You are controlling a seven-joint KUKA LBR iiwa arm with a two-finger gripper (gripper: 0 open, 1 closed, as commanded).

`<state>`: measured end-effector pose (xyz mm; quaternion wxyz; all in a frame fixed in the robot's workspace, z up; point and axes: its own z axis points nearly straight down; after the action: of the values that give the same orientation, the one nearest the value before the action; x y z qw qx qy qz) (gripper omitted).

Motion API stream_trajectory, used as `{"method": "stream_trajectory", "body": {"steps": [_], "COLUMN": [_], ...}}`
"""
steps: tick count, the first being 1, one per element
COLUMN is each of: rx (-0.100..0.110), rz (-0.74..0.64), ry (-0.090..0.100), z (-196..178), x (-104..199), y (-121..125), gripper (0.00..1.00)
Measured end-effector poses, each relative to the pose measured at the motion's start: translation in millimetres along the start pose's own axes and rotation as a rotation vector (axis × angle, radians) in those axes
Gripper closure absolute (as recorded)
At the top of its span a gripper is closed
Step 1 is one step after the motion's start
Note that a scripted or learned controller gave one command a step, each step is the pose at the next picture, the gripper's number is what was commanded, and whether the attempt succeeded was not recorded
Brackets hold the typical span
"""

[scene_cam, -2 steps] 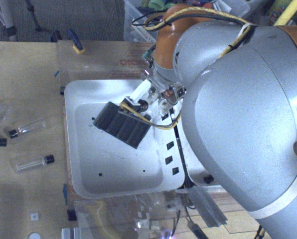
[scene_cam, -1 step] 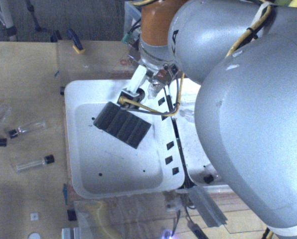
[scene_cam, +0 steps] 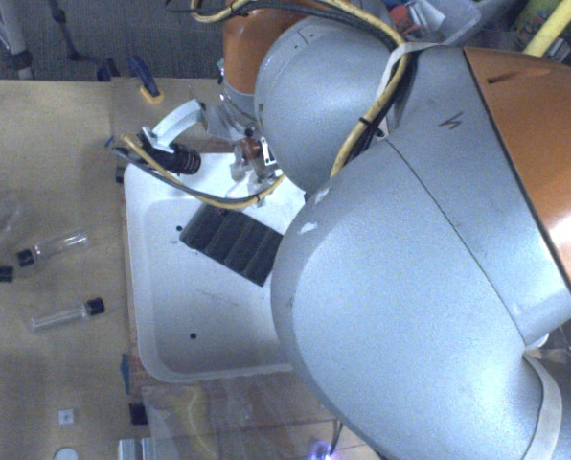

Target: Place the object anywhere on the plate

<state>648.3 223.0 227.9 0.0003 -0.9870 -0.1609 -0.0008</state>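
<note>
Your claw (scene_cam: 252, 161) sits at about eleven o'clock in the camera view, above the far edge of the white bin (scene_cam: 156, 286), and most of it is hidden behind the wrist and the looping yellow cable (scene_cam: 204, 195), so you cannot tell how it stands or whether it carries anything. A dark ribbed slab (scene_cam: 230, 242) lies flat in the bin just below the claw, toward six o'clock from it; I take that for the plate, though the arm (scene_cam: 410, 257) covers its right end. The object itself I cannot pick out. The risks: a release made blind may miss the slab or land on its edge and slide off. The slack cable hangs low and could snag or drag across the slab.
</note>
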Motion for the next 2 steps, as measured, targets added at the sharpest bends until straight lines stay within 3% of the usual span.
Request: {"method": "stream_trajectory", "body": {"steps": [1, 2], "rx": [-0.001, 0.0], "rz": [0.004, -0.342], "ry": [0.002, -0.005], "z": [-10, -207], "x": [0, -46], "y": [2, -19], "gripper": [1.0, 1.0]}}
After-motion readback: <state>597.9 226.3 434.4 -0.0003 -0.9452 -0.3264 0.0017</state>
